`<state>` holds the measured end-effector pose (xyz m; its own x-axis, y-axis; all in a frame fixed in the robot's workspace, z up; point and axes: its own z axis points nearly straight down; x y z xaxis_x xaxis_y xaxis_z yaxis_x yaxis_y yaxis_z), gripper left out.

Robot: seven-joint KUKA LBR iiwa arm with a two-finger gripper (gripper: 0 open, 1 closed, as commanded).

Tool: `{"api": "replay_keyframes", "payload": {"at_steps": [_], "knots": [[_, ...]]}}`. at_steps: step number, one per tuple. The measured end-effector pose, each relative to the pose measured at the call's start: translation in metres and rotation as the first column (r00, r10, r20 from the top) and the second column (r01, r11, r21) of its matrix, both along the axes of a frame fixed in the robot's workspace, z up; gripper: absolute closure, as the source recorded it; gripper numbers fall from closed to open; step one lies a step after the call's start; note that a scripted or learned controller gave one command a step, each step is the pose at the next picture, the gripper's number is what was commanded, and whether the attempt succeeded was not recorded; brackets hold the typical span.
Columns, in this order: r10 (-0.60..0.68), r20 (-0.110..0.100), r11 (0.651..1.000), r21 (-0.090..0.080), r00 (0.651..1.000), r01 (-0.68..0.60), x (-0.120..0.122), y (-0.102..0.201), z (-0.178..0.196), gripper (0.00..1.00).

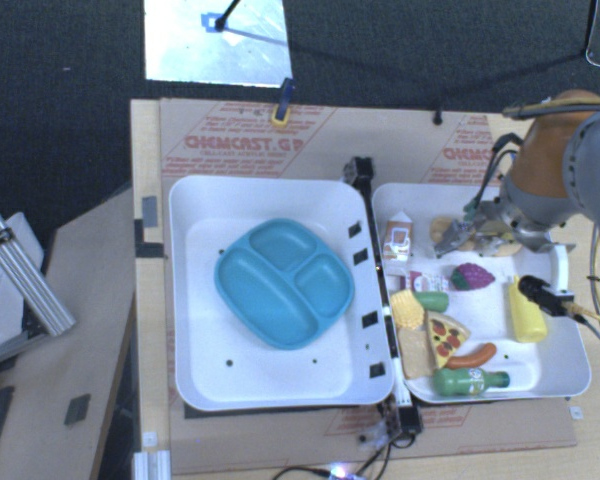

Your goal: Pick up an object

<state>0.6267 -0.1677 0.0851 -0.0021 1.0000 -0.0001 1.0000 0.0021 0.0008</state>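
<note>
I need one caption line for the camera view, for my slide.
KUKA arm's hand low in the right bin of toy food; blue tray in the left bin.

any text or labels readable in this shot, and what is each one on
"CHEMCAST GP": red print on the brown protective sheet under the bins, left of the clamp.
The same red print repeats at the sheet's right and along its front edge, too blurred to read for certain.
Small carton in the right bin: has a printed label, too small to read.
</note>
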Motion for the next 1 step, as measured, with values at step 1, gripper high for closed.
{"api": "replay_keyframes", "payload": {"at_steps": [1], "knots": [[0.001,0.004,1.000,-0.001,1.000,-0.001,0.0011,-0.0002,0.0115,1.00]]}}
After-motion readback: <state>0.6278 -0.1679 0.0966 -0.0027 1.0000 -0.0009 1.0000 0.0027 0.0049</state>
